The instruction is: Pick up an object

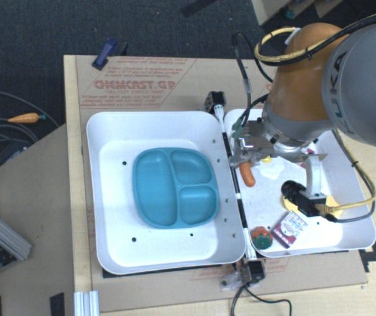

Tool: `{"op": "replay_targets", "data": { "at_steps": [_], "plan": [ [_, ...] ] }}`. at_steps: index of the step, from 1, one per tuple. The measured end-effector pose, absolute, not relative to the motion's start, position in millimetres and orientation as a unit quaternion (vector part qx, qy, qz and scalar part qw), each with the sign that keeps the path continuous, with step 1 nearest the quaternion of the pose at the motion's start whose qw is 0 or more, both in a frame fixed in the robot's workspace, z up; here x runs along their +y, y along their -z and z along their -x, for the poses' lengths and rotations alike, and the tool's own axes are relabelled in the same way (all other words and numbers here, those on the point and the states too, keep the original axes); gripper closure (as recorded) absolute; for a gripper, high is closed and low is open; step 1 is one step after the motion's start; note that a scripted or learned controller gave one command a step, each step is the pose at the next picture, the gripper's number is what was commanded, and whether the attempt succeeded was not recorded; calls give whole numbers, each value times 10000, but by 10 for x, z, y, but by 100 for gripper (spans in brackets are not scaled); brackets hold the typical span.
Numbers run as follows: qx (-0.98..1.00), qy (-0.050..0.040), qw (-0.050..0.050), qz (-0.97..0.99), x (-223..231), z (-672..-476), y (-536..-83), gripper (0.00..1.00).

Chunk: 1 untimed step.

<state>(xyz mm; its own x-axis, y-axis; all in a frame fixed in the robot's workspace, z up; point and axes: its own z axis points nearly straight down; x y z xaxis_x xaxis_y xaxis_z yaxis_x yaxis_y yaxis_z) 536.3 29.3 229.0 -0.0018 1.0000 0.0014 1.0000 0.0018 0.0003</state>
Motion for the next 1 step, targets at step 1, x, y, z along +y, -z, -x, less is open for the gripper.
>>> {"op": "replay_targets", "data": {
  "at_steps": [1],
  "plan": [
    [-7079, 4, 5, 7063, 1179, -5176, -2495, 100]
  ]
}}
